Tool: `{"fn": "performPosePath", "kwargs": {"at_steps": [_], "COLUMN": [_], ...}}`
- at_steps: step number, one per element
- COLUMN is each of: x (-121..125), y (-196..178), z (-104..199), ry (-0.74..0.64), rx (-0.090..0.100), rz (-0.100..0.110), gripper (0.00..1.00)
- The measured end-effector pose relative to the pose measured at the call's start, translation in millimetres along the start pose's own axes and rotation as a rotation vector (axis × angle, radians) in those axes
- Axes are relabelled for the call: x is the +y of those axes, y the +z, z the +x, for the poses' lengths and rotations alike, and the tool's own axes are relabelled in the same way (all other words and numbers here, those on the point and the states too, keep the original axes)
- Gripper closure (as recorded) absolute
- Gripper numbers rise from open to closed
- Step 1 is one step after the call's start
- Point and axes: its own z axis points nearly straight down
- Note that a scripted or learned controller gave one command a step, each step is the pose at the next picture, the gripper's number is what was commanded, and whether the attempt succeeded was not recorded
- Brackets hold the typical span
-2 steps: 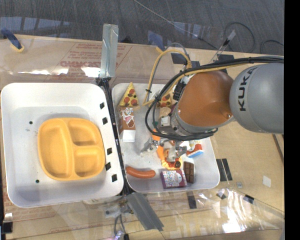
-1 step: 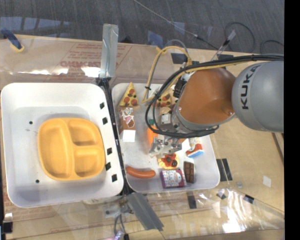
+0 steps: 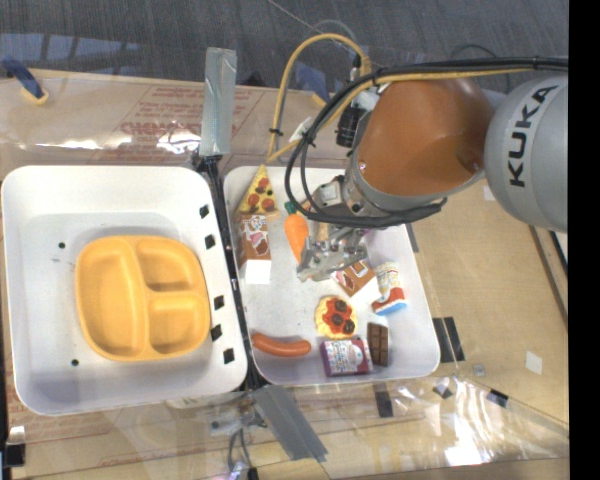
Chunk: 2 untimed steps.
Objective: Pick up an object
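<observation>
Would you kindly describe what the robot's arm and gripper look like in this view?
The arm is rounded grey casing with "KUKA" in dark letters, then a broad orange band above the wrist. Black and yellow cables loop along it. The gripper is a small bare-metal, silver-grey assembly.

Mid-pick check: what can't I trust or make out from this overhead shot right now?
- Hand: open or shut unclear; wrist above blocks it.
- Right bin: the arm's orange band covers its upper corner.
- Purple packet: label too small to read.
- Item under the hand: partly covered, identity unclear.
</observation>
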Motion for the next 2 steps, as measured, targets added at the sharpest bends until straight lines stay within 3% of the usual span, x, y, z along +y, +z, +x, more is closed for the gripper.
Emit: {"fn": "performPosePath", "kwargs": {"at_steps": [1, 2], "x": [-59, -62], "y": [-39, 14], "z": [-56, -16], "ry": [-0.04, -0.371], "rx": [-0.002, -0.002], "rz": [-0.002, -0.012], "gripper": [1.0, 1.0]}}
